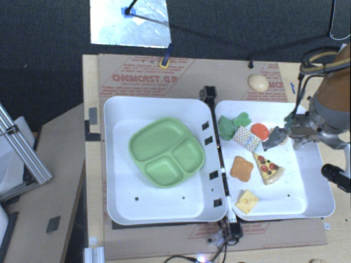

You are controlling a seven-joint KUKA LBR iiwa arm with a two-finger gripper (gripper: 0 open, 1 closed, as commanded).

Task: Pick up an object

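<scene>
The right bin [307,201] holds several toy foods: a green leafy piece [231,125], a red tomato-like piece [260,130], a patterned white block [247,139], a pizza slice [268,168], an orange nugget [242,169] and a yellow cheese block [247,201]. My gripper [274,138] hangs over the right bin, its dark tip just right of the red piece and the patterned block, above the pizza slice. Nothing shows between its fingers.
The left bin [118,163] carries a green divided plate [166,152]. A beige egg-like ball [258,83] lies on the cardboard behind the right bin. The arm's grey body and orange band [332,100] cover the right bin's far right side. Clips line the divider [216,147].
</scene>
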